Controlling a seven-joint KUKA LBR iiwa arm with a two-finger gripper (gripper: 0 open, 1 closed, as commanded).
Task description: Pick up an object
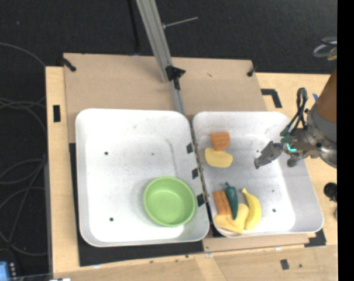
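Camera view, two white bins: left bin (124,139) holds a green bowl (169,201) at lower centre; right bin (264,198) holds food pieces, orange block (220,140) uppermost. Gripper (277,156), fingers apart and holding nothing, hovers at right.

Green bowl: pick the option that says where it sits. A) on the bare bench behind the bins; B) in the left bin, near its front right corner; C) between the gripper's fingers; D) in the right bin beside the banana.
B: the green bowl rests on the floor of the left bin, toward its front right corner, while the banana lies in the right bin and the gripper hovers over that right bin.
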